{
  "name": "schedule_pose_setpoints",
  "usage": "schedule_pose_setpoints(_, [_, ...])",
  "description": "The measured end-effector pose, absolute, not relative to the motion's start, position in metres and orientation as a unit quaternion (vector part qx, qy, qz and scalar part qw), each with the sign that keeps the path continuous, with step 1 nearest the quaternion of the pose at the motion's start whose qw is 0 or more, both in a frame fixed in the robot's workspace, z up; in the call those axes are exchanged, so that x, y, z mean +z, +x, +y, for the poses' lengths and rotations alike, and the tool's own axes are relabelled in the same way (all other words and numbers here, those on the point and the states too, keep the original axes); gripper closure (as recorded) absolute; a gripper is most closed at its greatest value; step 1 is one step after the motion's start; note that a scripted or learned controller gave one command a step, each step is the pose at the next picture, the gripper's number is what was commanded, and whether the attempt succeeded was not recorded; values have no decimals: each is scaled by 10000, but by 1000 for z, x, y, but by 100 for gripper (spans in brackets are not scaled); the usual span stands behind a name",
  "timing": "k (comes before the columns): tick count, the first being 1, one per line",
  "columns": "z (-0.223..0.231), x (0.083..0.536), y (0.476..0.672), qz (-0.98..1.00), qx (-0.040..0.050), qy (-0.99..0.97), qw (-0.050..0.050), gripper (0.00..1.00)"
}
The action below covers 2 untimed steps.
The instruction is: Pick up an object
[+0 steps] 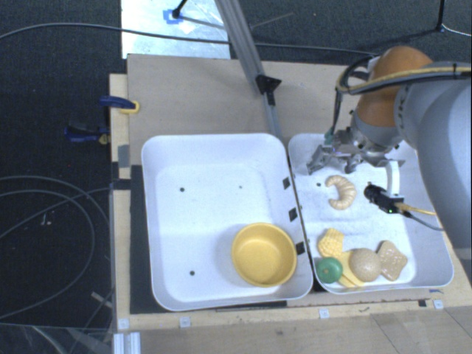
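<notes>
Nearest the camera, along the front wall of the right bin [441, 271], lies a tight cluster: a green ball [330, 270], a yellow waffle-like piece [332, 242], a round tan bun [364, 264] and a tan cracker [391, 259], the bun touching both the cracker and the yellow piece. Farther back in the same bin, well apart from that cluster, a pale croissant [341, 191] lies alone on bare white floor. Just behind it hovers the hand [338, 157], low over the bin's far end, with grey metal parts splayed toward the croissant; whether it is parted or closed I cannot tell from this slant, and nothing visibly sits in it. In the left bin [169, 198] a yellow bowl [264, 254] rests near the front right corner. On my reading, the croissant is the likeliest target, since it is closest to the hand and has room around it. The risks follow from its shape and place: a curved, smooth piece may roll or skid out of a pinch that lands off its middle, and a descent set too far back could meet the bin's far wall or nudge the croissant forward rather than straddle it. A cable [420, 212] trailing beside the wrist might also drag across the bin.
</notes>
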<state>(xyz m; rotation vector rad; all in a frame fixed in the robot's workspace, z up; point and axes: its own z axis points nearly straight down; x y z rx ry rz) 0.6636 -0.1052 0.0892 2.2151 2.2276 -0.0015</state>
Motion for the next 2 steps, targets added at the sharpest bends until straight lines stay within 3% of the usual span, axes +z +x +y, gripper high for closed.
schedule_pose_setpoints(1, [-105,103,665,7097,15,7045,21,100])
schedule_pose_setpoints(2, [-111,166,671,7086,24,7056,35,100])
